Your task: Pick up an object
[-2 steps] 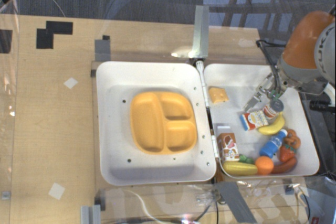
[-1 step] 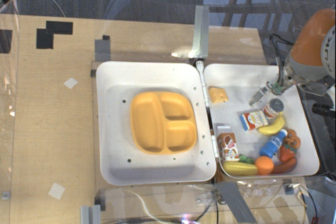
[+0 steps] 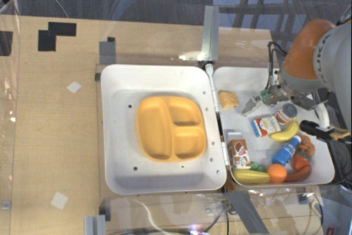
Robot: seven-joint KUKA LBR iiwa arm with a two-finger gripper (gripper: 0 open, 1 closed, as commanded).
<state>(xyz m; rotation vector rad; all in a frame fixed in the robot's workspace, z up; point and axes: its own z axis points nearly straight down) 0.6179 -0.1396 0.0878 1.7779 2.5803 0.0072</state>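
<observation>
My gripper hangs low in the right bin, open, with nothing between its fingers. It sits over bare bin floor. A tan bread piece lies just to its left. A white, red and blue carton lies just below it, next to a banana and a small round can. Further toward the front are a blue bottle, an orange, a yellow corn-like piece, a brown packet and red vegetables.
The left bin holds a yellow divided tray. A metal divider runs between the two bins. The arm's orange band and grey body cover the right bin's far right side.
</observation>
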